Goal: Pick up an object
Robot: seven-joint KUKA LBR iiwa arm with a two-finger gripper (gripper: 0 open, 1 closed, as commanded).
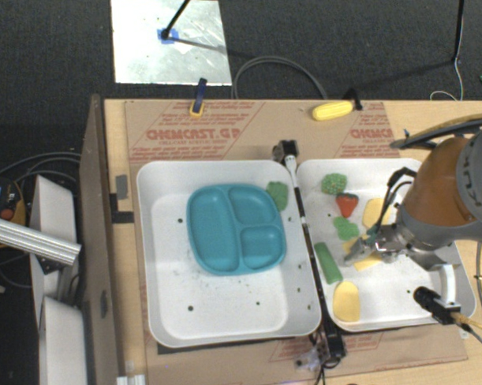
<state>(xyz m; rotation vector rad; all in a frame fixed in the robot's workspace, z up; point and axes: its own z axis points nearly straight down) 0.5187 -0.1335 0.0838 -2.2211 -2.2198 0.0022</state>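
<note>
My gripper (360,251) is low in the right bin (395,297), at the middle of its left half. A small yellow piece (369,263) lies right under it, touching or nearly so. A small green piece (345,227) and a pale yellow item (373,212) sit just behind the gripper. A red strawberry (347,204) and a green leafy item (333,183) lie further back. A long green piece (328,263) rests along the bin's left wall, and a yellow oval item (347,301) sits at the front left. I see nothing lifted.
The left bin (174,308) holds a blue divided plate (236,229) and a green item (278,194) by its right wall. A yellow object (331,109) lies on the bench behind the bins. The arm covers the right bin's right half.
</note>
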